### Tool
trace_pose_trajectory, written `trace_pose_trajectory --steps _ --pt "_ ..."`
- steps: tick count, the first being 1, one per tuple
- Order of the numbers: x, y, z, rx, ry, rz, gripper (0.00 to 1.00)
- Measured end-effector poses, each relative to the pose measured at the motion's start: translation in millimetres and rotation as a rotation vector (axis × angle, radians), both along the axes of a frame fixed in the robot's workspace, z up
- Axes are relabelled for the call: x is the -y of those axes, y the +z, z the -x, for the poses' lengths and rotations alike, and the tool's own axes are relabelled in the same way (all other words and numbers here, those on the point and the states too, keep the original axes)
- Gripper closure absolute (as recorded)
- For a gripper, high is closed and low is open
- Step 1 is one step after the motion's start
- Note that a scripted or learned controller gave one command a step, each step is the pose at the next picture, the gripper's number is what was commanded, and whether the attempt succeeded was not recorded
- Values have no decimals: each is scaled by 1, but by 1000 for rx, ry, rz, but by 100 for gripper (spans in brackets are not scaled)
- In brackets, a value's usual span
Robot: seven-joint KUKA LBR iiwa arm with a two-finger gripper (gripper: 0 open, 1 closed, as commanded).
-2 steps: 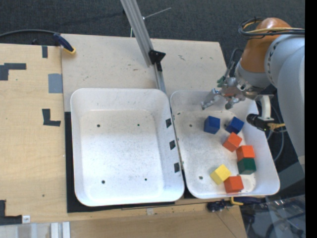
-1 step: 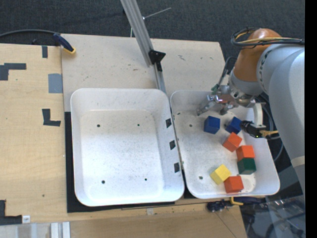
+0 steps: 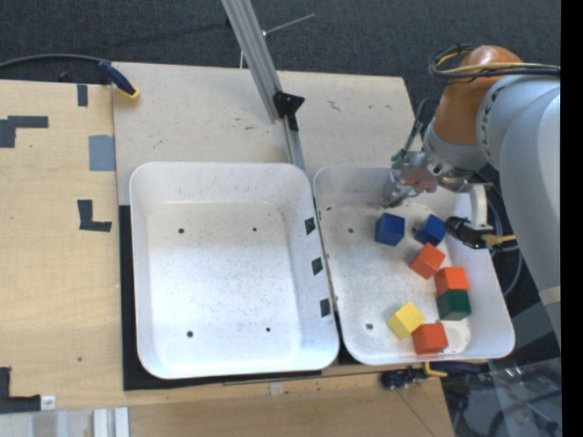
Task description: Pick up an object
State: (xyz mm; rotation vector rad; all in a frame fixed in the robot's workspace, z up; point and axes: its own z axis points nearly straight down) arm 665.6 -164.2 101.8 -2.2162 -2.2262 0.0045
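Observation:
Several coloured blocks lie in the right bin [image 3: 357, 280]. A blue cube [image 3: 390, 228] sits near the bin's middle, with a second blue cube [image 3: 432, 230] to its right. Below them are an orange cube [image 3: 426, 261], an orange block [image 3: 452, 279] touching a green block [image 3: 453, 304], a yellow cube [image 3: 406, 320] and another orange cube [image 3: 430, 338]. My gripper [image 3: 407, 186] hangs low over the bin's far part, just above the first blue cube and apart from it. Nothing shows in its grasp.
The left bin [image 3: 223, 262] stands beside the right one. A slanted metal pole [image 3: 260, 57] ends in a black bracket [image 3: 288, 105] near the bins' far edges. A black cable with a blue and yellow clip [image 3: 118, 77] lies at the far left.

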Motion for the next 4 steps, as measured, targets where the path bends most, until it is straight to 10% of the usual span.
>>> trace_pose_trajectory --steps 2,4 --pt "-5 127 -2 9 -3 0 100" --pt "-58 132 -8 2 1 -3 100"
